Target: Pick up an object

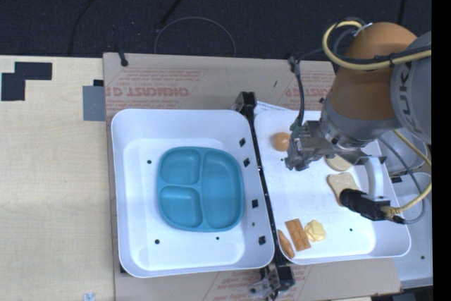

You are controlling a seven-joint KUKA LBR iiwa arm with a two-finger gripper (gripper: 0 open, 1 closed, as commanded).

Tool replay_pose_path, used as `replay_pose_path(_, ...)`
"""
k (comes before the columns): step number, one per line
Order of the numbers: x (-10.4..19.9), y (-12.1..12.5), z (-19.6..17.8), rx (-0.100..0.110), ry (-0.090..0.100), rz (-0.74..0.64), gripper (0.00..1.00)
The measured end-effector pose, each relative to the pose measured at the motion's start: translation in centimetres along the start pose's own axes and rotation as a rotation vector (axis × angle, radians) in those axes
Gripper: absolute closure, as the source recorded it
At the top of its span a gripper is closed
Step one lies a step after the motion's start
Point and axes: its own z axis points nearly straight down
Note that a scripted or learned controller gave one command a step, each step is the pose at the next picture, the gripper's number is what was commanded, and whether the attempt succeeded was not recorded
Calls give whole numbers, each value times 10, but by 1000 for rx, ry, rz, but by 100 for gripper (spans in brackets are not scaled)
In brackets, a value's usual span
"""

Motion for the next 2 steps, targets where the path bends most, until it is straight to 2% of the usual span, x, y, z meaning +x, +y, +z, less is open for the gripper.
replay_pose_path(1,50,-5,16,1,-1,2,100)
replay_pose_path(2,105,-8,8,-1,-1,1,100)
